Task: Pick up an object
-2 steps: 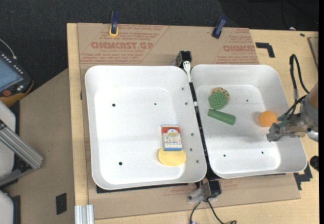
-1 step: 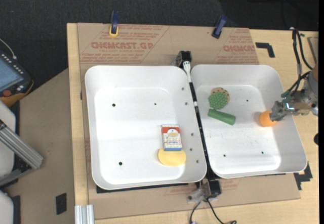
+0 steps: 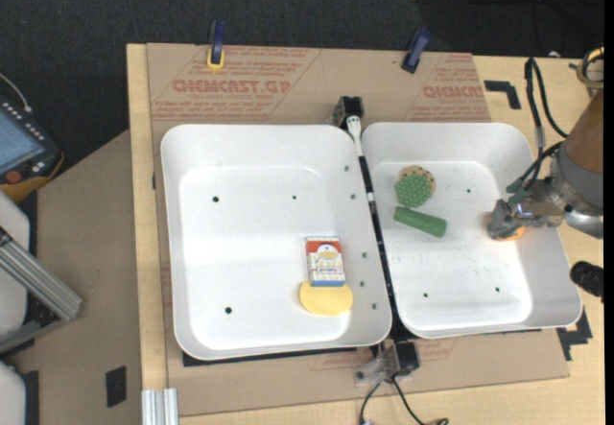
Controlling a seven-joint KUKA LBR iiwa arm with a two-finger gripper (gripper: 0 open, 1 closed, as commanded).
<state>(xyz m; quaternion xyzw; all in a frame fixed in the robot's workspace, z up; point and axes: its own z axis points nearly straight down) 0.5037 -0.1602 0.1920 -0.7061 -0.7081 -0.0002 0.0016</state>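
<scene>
My gripper (image 3: 506, 222) is low in the right bin (image 3: 480, 303), near its right wall. A small orange thing (image 3: 518, 231) peeks out right beside its tip, mostly hidden by it. To the gripper's left, well apart from it, lie a green cylinder (image 3: 420, 221) and, just behind that, a round green studded object (image 3: 414, 186). In the left bin (image 3: 240, 318) a small red, white and blue box (image 3: 324, 260) lies flat, with a yellow half-round piece (image 3: 325, 299) touching its near end.
A black divider strip (image 3: 368, 202) runs between the two bins. Cables hang along the arm at the right, and clamps sit at the board's far edge. The board's bare cardboard surrounds the bins.
</scene>
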